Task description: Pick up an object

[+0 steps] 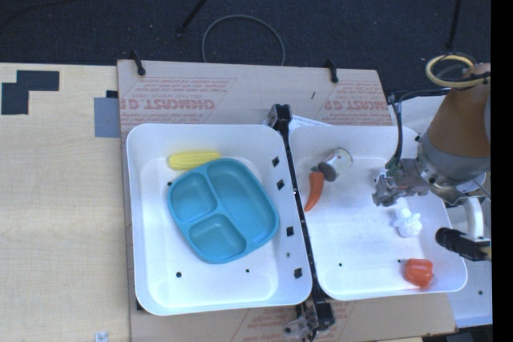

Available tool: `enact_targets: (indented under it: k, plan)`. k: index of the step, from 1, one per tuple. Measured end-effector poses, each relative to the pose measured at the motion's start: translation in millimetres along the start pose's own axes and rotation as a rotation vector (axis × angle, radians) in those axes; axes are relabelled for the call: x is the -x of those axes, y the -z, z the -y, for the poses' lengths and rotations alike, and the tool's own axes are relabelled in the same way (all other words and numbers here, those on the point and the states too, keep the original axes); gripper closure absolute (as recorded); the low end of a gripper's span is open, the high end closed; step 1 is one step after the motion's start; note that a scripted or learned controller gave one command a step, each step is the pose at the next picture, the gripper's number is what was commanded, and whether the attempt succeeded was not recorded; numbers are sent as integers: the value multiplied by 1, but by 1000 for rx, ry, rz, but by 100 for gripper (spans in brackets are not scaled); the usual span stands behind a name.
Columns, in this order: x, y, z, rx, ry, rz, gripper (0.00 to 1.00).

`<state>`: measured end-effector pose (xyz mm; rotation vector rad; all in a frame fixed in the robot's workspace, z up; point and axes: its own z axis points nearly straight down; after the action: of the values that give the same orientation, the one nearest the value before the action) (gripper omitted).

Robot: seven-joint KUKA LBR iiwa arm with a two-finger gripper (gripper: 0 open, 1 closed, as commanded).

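Note:
The right bin point(361, 284) holds an orange carrot point(314, 190) near its left wall, with a small grey cylinder point(337, 159) just above it. A white crumpled object point(408, 224) lies toward the right, and a red-orange pepper-like piece point(418, 272) sits in the front right corner. My gripper point(390, 191) hangs low over the right bin, just above and left of the white object and well to the right of the carrot. Nothing is visibly held in it.
The left bin point(152, 268) contains a blue divided plate point(220, 208) and a yellow corn-like piece point(192, 160) behind it. A black divider point(292, 204) runs between the bins. The arm point(458, 132) reaches in from the right, with a black part point(461, 243) at the bin's right rim.

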<state>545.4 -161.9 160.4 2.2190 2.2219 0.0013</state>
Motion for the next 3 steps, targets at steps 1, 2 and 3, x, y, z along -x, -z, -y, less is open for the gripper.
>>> enact_targets:
  k: [1, 2, 3]
  plan:
    - [2, 47, -9, 0, 0, 0, 100]
    - [3, 64, -9, -2, -1, 0, 100]
    - [-47, 73, -9, -4, 2, -2, 100]
